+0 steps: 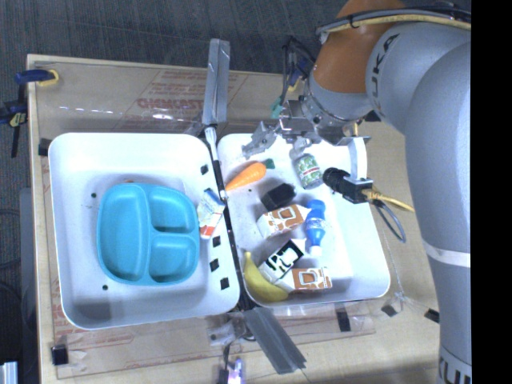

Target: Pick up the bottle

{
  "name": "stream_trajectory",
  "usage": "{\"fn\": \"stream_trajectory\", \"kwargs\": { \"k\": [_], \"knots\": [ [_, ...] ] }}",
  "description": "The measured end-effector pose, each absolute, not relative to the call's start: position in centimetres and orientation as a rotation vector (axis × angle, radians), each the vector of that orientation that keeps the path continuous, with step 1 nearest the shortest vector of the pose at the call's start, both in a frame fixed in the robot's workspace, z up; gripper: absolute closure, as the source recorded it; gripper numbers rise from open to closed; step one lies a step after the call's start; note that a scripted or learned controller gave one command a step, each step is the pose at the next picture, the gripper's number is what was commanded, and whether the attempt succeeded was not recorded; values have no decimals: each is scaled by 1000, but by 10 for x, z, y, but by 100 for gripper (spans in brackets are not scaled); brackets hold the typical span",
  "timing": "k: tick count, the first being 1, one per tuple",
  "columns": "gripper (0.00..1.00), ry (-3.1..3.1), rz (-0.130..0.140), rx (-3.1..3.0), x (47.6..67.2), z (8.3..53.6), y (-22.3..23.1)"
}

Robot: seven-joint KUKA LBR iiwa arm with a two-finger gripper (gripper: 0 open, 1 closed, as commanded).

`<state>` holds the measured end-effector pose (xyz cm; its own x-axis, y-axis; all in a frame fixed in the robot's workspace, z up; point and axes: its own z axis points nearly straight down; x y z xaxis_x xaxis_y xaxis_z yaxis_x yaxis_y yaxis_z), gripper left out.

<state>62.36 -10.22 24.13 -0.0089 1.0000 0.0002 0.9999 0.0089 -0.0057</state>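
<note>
A white bottle with a blue cap and blue label (314, 224) lies in the middle of the right bin (370, 250). A smaller clear bottle with a green label (306, 169) lies near the bin's far wall. My gripper (280, 140) hangs over the far end of the right bin, just up and left of the small green-labelled bottle. Its fingers are open and hold nothing. The grey arm with its orange band (360, 14) reaches in from the right.
The right bin also holds an orange carrot (246, 175), a black block (278, 194), small cartons (284, 218), and a banana (260, 282) at the near wall. A blue divided plate (148, 232) lies in the left bin (72, 158).
</note>
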Motion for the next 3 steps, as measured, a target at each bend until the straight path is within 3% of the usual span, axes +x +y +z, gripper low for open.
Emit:
{"fn": "stream_trajectory", "kwargs": {
  "k": [1, 2, 3],
  "knots": [
    [0, -2156, 6, -2281, 566, 203, -163],
    [0, -1993, 6, -2422, 527, 109, -168],
    [0, -1961, 2, -2453, 530, 236, -205]
  ]
}}
